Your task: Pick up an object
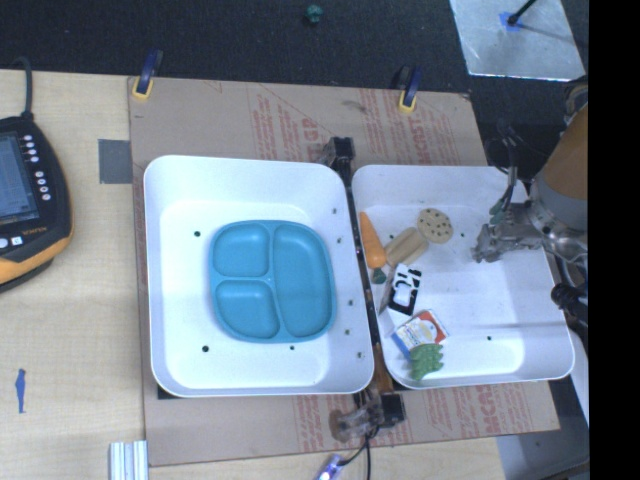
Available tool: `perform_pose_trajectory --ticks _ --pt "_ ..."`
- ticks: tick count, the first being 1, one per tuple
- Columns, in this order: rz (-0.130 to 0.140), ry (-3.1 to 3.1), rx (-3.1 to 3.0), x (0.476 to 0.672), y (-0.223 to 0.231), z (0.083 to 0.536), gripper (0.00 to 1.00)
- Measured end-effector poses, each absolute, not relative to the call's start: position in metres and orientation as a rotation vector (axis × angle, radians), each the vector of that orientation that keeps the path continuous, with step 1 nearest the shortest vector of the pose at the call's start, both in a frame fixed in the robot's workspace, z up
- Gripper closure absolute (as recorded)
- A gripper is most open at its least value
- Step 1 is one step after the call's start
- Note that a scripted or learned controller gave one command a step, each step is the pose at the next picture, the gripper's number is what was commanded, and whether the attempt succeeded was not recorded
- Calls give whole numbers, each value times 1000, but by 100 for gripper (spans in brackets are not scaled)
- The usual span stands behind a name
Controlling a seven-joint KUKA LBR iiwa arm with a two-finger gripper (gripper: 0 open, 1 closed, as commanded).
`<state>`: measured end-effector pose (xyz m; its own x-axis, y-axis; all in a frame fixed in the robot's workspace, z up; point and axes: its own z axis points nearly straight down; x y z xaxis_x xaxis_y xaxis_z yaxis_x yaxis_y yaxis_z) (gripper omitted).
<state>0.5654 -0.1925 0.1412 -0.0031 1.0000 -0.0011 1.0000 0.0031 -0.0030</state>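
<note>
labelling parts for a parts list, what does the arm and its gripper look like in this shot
The arm is grey with an orange band above the wrist. The gripper at its end is a small grey metal assembly, with thin dark cables running up beside it. No markings can be made out on it.

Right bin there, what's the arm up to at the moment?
The gripper sits low over the right bin, near its far right side, with nothing visibly held. The small objects lie apart from it toward the bin's left: a carrot, a round cookie and a green toy. The left bin holds a blue divided plate.
</note>
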Motion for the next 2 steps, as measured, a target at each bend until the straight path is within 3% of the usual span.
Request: perform_pose_trajectory --ticks 1,2 --pt "4 -2227 -2213 624 -130 138 100" --pt "6 -2226 -2213 617 -100 160 100"
